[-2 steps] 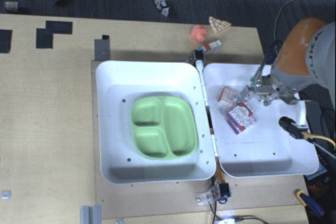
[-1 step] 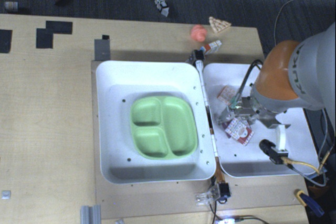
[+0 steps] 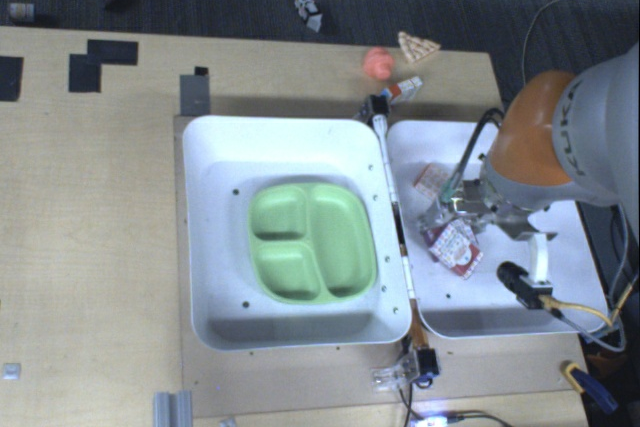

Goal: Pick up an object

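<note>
End effector (image 3: 447, 211) is down in the right bin (image 3: 570, 260), right over a red-and-white packet (image 3: 455, 248); can't tell its state or if it has anything. A second small packet (image 3: 432, 179) lies just beyond. Left bin (image 3: 205, 215) holds a green divided tray (image 3: 312, 242). Pink ball (image 3: 379, 64) sits on the surface behind the bins.

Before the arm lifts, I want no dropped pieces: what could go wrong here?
1. The gripper sits over a tight pile of packets, so it may catch an edge, or two at once.
2. The pile lies near the wall of the right bin; a nudged packet could slide against it, out of reach.
</note>
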You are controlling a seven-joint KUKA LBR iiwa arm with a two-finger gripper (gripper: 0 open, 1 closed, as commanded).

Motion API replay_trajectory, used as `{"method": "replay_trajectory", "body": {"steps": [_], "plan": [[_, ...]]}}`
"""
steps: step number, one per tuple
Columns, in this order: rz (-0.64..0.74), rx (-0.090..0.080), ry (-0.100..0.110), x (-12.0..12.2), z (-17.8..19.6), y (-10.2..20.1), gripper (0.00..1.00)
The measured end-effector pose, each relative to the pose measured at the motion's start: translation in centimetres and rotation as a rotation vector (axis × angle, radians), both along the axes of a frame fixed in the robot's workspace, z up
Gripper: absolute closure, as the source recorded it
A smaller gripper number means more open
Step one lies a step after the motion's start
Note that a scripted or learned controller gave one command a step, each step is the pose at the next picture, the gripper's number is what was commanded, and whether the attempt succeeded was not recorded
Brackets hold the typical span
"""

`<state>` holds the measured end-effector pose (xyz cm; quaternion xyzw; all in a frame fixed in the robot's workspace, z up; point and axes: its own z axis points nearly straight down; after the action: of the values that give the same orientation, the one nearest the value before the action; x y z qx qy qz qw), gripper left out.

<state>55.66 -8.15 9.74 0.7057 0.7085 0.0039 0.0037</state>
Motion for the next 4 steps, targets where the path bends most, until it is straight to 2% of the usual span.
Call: {"method": "replay_trajectory", "body": {"steps": [1,2,3,4], "plan": [[0.0,0.001,0.007,-6.9,8.7,6.0,1.0],[-0.001,0.001,0.008,-6.9,8.7,6.0,0.0],[0.001,-0.003,-0.003,-6.6,-0.1,-0.3,0.0],[0.001,-0.002,-0.003,-6.6,0.9,-0.3,1.0]]}}
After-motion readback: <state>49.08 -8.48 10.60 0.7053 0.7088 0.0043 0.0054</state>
